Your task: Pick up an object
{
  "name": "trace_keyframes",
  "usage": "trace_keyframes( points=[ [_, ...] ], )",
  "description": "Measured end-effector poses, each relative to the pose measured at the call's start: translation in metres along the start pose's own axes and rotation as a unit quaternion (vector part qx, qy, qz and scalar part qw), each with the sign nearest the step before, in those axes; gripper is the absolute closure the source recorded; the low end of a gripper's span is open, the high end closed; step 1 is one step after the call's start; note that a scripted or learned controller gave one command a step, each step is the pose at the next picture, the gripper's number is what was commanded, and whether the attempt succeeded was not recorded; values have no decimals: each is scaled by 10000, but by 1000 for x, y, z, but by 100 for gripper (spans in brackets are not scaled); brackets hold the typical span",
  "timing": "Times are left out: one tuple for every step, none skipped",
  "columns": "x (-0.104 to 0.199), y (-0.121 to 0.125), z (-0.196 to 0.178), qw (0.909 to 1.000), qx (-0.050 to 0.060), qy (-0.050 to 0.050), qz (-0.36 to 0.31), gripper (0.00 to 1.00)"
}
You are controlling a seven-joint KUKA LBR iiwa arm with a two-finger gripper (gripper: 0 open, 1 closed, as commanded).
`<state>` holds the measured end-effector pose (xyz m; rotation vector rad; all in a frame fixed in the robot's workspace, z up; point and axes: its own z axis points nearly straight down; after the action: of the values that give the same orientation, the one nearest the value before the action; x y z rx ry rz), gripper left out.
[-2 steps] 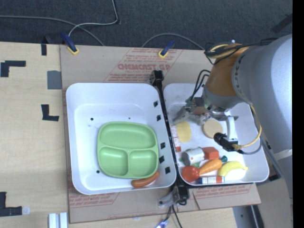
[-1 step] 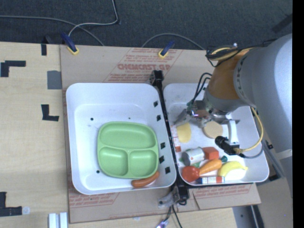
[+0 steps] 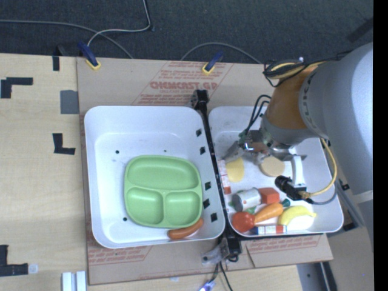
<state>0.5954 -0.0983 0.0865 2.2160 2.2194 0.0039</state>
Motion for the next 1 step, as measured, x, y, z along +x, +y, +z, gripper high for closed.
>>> trace_keyframes(
  points=[
    [2,0,0,10000,1,-3,2,0]
  ],
)
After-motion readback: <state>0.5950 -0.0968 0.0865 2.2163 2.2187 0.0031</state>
